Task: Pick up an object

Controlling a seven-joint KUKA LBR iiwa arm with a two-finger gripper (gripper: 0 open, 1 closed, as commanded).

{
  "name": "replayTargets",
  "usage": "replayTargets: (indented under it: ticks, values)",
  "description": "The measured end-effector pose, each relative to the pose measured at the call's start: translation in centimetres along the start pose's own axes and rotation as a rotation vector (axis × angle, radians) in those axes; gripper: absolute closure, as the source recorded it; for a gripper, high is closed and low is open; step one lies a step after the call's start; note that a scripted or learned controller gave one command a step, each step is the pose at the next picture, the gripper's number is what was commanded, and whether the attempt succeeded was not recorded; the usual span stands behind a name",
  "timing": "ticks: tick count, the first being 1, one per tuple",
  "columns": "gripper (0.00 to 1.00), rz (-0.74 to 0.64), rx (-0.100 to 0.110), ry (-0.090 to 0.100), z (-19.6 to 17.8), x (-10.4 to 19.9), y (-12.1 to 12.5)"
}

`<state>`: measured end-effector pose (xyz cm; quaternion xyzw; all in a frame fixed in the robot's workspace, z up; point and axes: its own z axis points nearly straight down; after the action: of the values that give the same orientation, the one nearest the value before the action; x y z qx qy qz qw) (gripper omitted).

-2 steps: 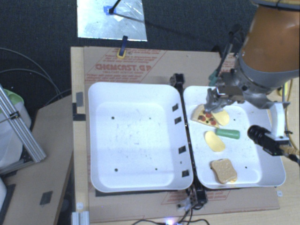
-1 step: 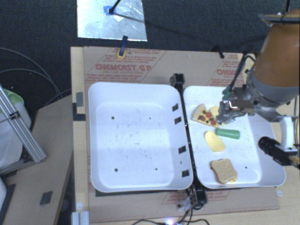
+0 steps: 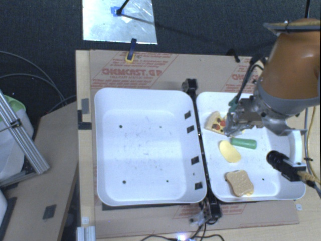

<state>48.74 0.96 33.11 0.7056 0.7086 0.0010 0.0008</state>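
In the right bin (image 3: 281,191) lie a pizza slice (image 3: 214,122), a green cylinder (image 3: 244,143), a yellow oval piece (image 3: 229,152) and a slice of toast (image 3: 239,183). My gripper (image 3: 231,127) hangs low over the upper part of this bin, just right of the pizza slice and above the green cylinder. Its tips sit close to the pizza slice's right edge. Nothing shows between them that I can make out.
The left bin (image 3: 145,147) stands beside the right one, with a black divider (image 3: 198,144) between them. The grey and orange arm (image 3: 293,69) covers the right bin's upper right corner. A metal sheet (image 3: 119,14) lies beyond the bench.
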Motion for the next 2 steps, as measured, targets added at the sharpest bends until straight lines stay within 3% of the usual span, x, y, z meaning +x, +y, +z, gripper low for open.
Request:
replayTargets:
  ticks: [2]
  values:
    - [1.0, 0.0, -0.002, 0.0, -3.9, 3.0, 2.1]
